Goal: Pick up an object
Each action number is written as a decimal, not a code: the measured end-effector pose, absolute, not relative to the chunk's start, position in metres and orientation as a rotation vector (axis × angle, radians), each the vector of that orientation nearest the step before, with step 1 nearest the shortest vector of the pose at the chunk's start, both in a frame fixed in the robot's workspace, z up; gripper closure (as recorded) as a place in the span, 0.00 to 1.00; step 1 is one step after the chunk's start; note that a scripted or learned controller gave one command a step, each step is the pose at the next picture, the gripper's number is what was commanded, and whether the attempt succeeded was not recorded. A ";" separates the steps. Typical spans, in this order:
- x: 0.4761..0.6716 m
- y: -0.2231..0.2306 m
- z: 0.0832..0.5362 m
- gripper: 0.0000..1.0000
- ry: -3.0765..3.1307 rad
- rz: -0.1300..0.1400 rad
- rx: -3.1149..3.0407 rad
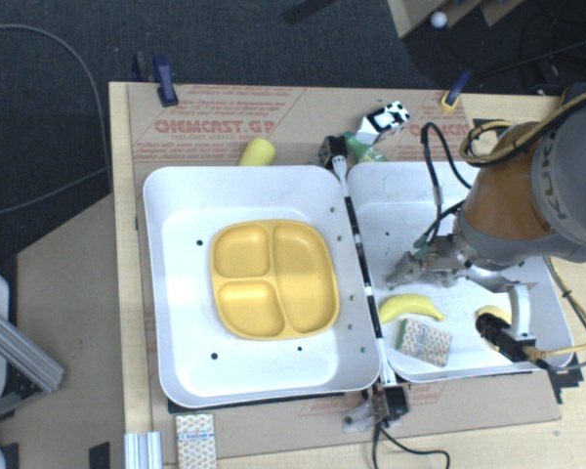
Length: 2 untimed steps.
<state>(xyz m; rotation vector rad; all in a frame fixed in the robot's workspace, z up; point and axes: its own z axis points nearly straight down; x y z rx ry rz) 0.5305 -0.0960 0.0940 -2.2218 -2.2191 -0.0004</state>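
Observation:
In the right bin (pixel 400 189), a yellow banana (pixel 410 307) lies near the front left. A small printed packet (pixel 426 341) rests just in front of it. My gripper (pixel 406 272) hangs low over the bin's left middle, just above and behind the banana, and nothing shows between its parts. The grey arm with its orange band (pixel 503 198) comes in from the right and hides the bin's right side. A yellow divided plate (pixel 273 278) sits in the middle of the left bin (pixel 176 213).
Behind the bins on the cardboard lie a small yellow object (pixel 258 151) and a black-and-white item (pixel 386 119). Blue clamps (pixel 163 78) hold the board's back edge. A divider (pixel 356 252) runs between the two bins.

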 end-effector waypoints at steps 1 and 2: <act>0.478 -0.164 0.084 0.00 -2.218 0.004 -2.224; 0.532 -0.117 0.091 0.00 -2.224 -0.002 -2.221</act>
